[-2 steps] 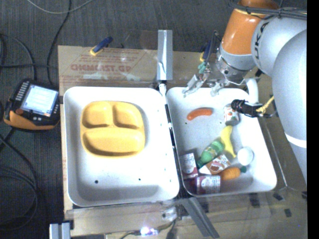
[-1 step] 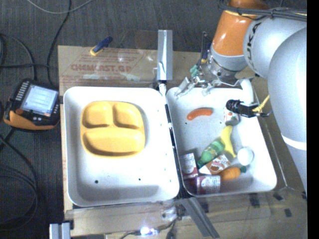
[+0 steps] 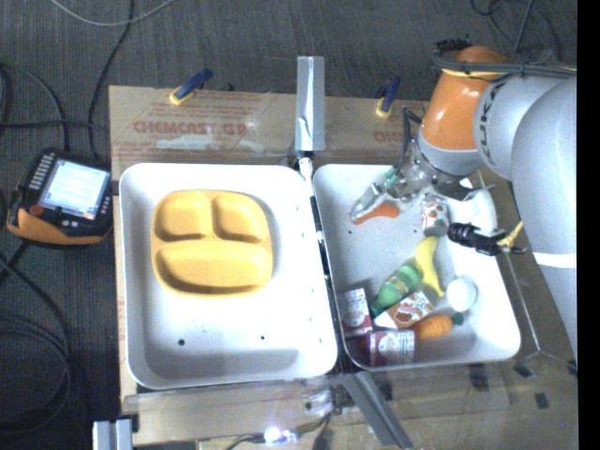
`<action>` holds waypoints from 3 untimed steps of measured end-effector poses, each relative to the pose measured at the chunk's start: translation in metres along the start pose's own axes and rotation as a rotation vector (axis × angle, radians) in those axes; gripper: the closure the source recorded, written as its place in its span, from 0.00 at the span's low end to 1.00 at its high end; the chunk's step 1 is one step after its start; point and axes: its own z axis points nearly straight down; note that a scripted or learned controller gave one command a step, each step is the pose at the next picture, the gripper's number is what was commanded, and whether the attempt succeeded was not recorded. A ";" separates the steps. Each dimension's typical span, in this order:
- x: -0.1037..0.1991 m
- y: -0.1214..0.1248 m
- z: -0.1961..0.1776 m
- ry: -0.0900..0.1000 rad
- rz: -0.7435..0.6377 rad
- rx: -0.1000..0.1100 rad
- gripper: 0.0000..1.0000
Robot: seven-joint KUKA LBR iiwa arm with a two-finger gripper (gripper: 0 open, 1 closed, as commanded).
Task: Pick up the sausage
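One red label unreadable; cardboard print faint.

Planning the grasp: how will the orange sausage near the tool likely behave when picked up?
The sausage looks smooth and rounded, so it may slip or roll. It appears small, probably light. It lies by the tool in the right bin.
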 end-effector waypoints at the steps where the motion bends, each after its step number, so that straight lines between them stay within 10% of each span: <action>1: 0.002 -0.019 0.017 -0.007 -0.060 -0.017 0.00; 2: 0.003 -0.018 0.008 -0.003 -0.060 -0.020 1.00; 3: -0.014 -0.036 -0.044 -0.002 -0.195 -0.002 1.00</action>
